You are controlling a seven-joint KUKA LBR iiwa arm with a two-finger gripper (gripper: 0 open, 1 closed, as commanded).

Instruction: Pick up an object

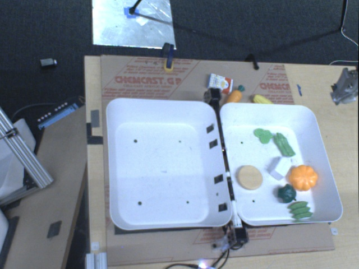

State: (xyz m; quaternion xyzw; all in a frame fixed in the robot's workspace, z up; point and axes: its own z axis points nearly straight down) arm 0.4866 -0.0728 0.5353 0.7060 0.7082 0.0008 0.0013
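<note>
**Pick not begun: hand parked at right edge, all objects lying in the right bin**

Progress. Nothing lifted. The hand (344, 87) sits at the far right edge of the frame, above the upper right corner of the right bin (322, 136), well apart from every object. It reads as a grey metallic shape; whether it is open or closed I cannot tell, and nothing visible is in it. By my judgement the whole task remains: choose a target, approach, descend, close, lift.

Candidates, all in the right bin:
- orange pumpkin (303, 177), ribbed and rounded, glossy plastic look, right of centre.
- tan disc (249, 177), flat, matte, cookie-like, near the hinge side.
- small pale block (277, 167), angular, between disc and pumpkin, near both.
- dark green lump (286, 193), knobbly, broccoli-like, just below the pumpkin.
- green pod (300, 209), bumpy, at the lower right.
- light green flat piece (262, 134) and a long ridged green vegetable (284, 144), upper middle, just beside each other.

The left bin (160, 164) is smooth white plastic, shallow, rounded corners.

Both bins rest on printed cardboard over the wooden worktop (61, 156).
</note>
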